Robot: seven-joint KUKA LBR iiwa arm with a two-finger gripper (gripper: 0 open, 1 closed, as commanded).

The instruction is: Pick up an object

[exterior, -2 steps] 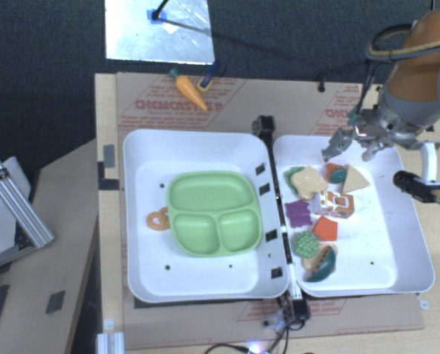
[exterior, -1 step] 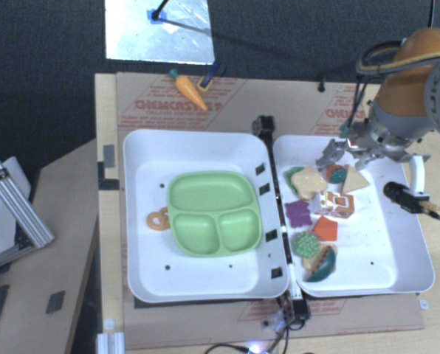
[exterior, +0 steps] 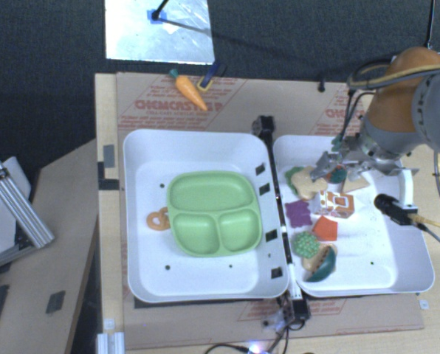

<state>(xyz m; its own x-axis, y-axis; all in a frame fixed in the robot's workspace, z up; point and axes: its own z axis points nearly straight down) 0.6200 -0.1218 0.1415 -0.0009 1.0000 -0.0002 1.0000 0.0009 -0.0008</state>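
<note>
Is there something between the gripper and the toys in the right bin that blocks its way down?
Nothing visible blocks it. The gripper is already low over the right bin, at the upper end of the toy pile, next to the beige toy and a teal piece. The purple piece and orange block lie uncovered nearer the camera.

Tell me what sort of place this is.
Probably a robotics lab bench set up for grasping trials. Two white bins sit side by side, the left bin holding a green tray, the right bin a heap of toy food, with the arm reaching over it.
</note>
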